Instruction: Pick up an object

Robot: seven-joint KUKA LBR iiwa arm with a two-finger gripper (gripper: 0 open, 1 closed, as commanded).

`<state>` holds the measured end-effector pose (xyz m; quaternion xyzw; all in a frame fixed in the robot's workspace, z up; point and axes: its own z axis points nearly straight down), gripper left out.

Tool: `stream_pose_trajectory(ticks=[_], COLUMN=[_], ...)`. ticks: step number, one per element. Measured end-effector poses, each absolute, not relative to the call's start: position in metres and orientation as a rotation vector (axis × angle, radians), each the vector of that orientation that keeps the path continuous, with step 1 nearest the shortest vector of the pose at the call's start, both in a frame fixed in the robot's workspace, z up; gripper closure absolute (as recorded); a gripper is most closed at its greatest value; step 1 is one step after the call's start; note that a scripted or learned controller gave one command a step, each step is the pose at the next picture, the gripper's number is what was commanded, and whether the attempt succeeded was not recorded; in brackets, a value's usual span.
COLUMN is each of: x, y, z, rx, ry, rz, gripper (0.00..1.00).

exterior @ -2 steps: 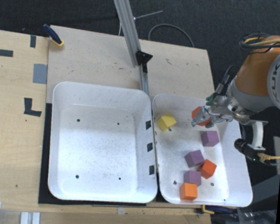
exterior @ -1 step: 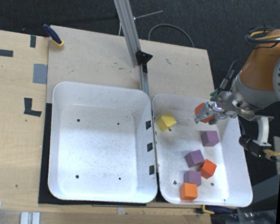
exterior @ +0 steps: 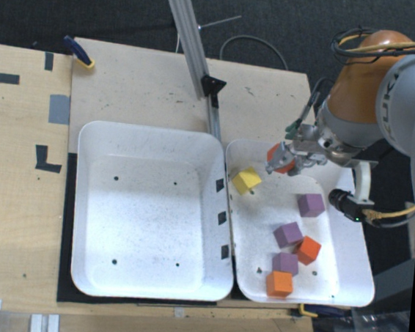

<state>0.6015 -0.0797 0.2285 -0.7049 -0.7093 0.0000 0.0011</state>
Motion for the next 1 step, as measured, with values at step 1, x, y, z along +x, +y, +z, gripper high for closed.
stream_pose_trajectory(ticks=[1], x=[0.6095], y=[-0.0315], z=[0.2366], rx=[-2.212], ry=[-2.227], rz=[-0.001], gripper=[1.0])
